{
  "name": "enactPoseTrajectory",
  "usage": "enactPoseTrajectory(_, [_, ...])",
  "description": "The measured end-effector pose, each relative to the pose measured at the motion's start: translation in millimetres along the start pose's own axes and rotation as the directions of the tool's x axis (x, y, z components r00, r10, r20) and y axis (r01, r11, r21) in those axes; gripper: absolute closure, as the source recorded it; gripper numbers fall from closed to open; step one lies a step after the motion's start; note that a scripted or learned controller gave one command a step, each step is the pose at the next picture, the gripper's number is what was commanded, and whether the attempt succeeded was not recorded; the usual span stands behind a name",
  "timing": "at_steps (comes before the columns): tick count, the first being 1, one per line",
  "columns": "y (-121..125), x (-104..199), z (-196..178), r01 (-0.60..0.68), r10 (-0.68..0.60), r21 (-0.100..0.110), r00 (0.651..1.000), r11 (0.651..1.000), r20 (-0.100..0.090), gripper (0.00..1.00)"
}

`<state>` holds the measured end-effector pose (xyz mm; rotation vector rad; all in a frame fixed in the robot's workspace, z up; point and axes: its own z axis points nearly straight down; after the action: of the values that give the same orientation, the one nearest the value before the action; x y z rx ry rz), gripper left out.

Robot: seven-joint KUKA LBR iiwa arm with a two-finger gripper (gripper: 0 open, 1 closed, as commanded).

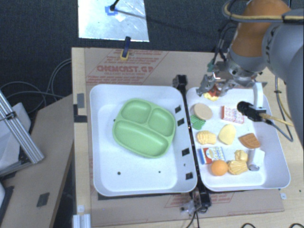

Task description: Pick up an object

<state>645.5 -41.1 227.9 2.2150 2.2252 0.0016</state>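
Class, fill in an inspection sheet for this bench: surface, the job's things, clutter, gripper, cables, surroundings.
Surface: cardboard sheet bearing left bin and right bin.
Job's things: toy foods in the right bin, among them an orange, a round biscuit and a yellow piece.
Clutter: green divided plate in the left bin.
Gripper: gripper low over the right bin's far corner; finger state unclear.
Cables: cable across the right bin's rim; more at the left.
Surroundings: foil square on dark carpet.
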Motion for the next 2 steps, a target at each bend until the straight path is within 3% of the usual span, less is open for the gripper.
enactPoseTrajectory(1, [-0.8,7.2,12.5,0.001,-0.001,0.001,1.0,1.0,0.0,1.0])
enactPoseTrajectory(2, [6.8,12.2,-6.4,0.002,-0.002,-0.001,1.0,1.0,-0.001,1.0])
